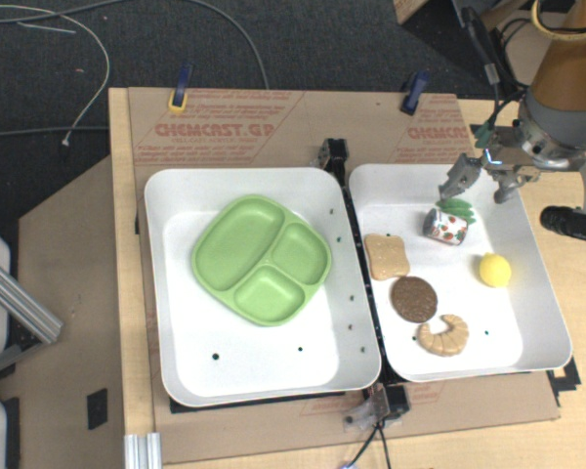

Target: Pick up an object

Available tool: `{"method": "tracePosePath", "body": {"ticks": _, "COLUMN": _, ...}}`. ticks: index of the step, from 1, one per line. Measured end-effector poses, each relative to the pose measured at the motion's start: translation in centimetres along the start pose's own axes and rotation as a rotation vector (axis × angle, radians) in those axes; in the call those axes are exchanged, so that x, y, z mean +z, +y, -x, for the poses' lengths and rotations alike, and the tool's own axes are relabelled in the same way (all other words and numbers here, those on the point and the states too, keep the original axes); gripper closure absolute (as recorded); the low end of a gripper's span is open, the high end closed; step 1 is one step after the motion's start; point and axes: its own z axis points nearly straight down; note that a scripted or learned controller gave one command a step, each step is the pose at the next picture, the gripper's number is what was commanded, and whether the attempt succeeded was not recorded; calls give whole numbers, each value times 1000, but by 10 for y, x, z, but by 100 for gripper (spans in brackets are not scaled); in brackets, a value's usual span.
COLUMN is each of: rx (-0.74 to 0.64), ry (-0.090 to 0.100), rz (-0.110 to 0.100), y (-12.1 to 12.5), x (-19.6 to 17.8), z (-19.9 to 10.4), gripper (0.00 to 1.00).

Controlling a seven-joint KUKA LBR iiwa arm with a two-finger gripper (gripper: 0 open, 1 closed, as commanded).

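The right bin holds several toy foods. A white strawberry-patterned piece with green leaves lies near its back. In front of it are a tan cracker, a round brown cookie, a curled tan pastry and a yellow ball-like fruit. My gripper hangs over the bin's back right part, just above and right of the strawberry piece. It is open, with nothing between its fingers.
A green divided plate lies in the left bin. A black clamp sits at the back where the two bins meet. Blue clips hold the cardboard's far edge.
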Motion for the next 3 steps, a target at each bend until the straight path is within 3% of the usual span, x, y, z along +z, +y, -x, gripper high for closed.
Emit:
{"method": "tracePosePath", "body": {"ticks": 1, "rx": -3, "ry": -2, "rz": 13, "y": 2, "x": -8, "z": 0, "gripper": 0}}
{"method": "tracePosePath", "body": {"ticks": 3, "rx": -3, "ry": -1, "rz": 9, "y": 4, "x": 83, "z": -4, "gripper": 0}}
